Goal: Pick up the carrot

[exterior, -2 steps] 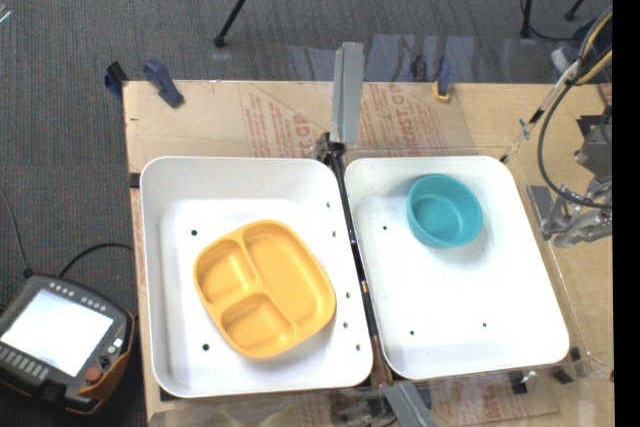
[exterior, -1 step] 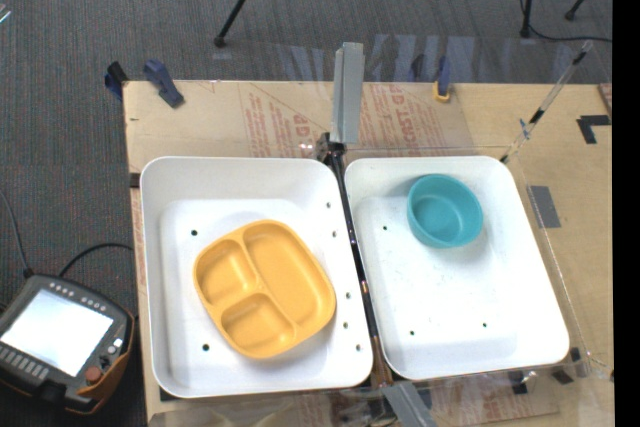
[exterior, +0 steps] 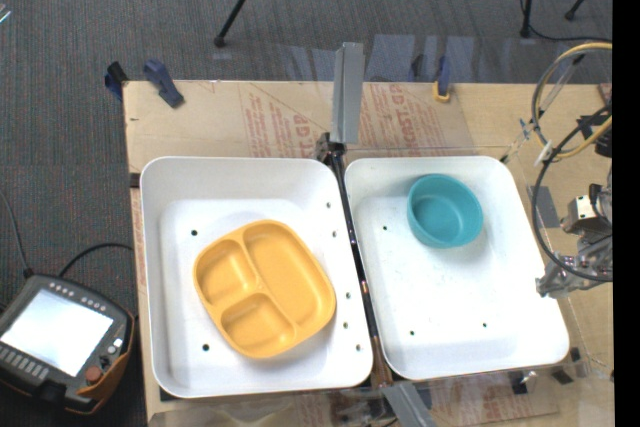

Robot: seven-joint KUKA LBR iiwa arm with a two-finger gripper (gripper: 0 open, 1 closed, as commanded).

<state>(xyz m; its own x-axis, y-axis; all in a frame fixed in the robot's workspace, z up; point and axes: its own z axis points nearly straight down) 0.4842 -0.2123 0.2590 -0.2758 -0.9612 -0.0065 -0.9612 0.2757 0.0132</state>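
**Two bins, a plate and a bowl; where the carrot lies cannot be told**

Where the carrot lies cannot be told from the camera view. The left bin [exterior: 165,215] holds a yellow plate [exterior: 265,290] with three compartments, lying flat and turned at a slant, near the middle of the bin floor. The right bin [exterior: 450,325] holds a teal bowl [exterior: 445,211], upright, in the far part of the bin and well apart from the plate.

The claw [exterior: 572,277] sits at the right edge of the view, just outside the right bin's rim and beside a loop of cables [exterior: 560,105] (it is small and partly cut off, so I cannot tell whether it is spread or pressed together).

Both bins rest side by side, touching, on a brown desk [exterior: 250,120]. A blue clamp [exterior: 162,82] grips the desk's far left corner. On the carpet at lower left lies a handheld control pendant [exterior: 58,337] with a pale screen.
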